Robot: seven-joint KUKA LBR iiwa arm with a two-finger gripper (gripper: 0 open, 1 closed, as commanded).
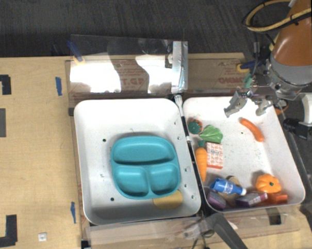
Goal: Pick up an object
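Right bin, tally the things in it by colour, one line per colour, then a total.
Orange: 3, the carrot, the sausage, the pumpkin
Green: 2, the leafy piece, the small teal ball
Blue: 1, the bottle
Red and white: 1, the carton
Purple: 2, the dark piece, the tube
Total: 9

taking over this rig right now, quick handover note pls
Gripper: open, holding nothing, above the right bin's back edge.
Right bin: orange sausage nearest the gripper, carrot, pumpkin, blue bottle, green toys and a small box by the divider.
Left bin: teal tray, tan piece.
Done: nothing picked.
Left: descend, grasp one object, lift.
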